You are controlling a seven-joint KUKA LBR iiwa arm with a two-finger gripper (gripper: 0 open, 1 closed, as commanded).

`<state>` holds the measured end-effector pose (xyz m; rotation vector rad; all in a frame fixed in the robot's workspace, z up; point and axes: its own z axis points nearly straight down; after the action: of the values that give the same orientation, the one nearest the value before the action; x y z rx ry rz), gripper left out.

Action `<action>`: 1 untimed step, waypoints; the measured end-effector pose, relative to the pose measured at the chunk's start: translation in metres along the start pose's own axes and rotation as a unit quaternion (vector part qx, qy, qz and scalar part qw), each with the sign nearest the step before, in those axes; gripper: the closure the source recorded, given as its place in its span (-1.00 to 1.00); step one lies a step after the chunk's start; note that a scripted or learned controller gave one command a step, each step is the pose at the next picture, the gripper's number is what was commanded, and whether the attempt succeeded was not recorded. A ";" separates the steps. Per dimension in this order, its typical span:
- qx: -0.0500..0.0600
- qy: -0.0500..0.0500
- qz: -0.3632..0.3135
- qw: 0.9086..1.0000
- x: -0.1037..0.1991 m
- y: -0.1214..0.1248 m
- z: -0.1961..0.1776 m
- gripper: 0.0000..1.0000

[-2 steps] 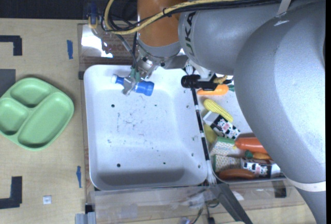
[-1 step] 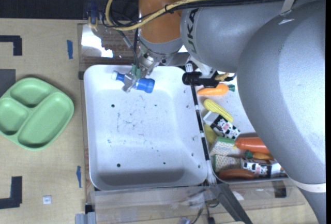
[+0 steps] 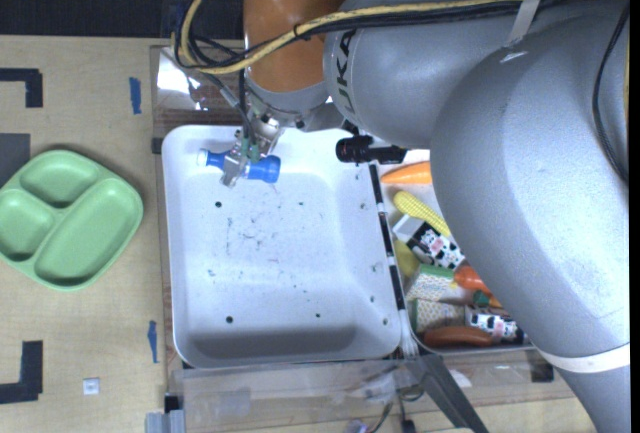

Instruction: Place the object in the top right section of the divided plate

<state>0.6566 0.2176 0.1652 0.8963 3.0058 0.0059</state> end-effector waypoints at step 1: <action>-0.003 -0.002 0.001 1.000 -0.002 0.001 -0.012 1.00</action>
<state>0.6583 0.2175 0.1768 0.8986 2.9998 0.0144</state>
